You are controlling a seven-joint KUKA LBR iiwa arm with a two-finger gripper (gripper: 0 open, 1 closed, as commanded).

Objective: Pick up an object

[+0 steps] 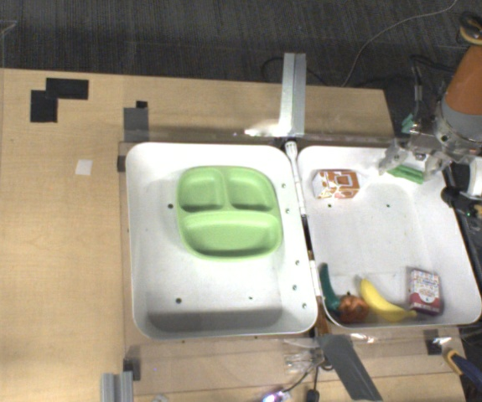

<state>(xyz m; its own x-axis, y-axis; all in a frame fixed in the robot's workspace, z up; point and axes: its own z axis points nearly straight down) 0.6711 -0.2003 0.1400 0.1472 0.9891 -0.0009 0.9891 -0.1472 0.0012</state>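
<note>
The right bin (391,233) holds several objects. An orange and white packet (337,183) lies at its far left. A yellow banana (383,302), a reddish fruit (352,307) and a dark green item (329,285) crowd the near edge. A small red and white box (423,290) stands at the near right. My gripper (401,159) hangs over the bin's far right corner, low above the rim. A small green object (410,173) shows directly beneath it. Whether the gripper touches that object is unclear.
The left bin (152,283) holds a light green divided tray (226,209). A metal post (294,90) stands behind the divider between the bins. The arm's orange band (474,78) and cables sit at the far right.
</note>
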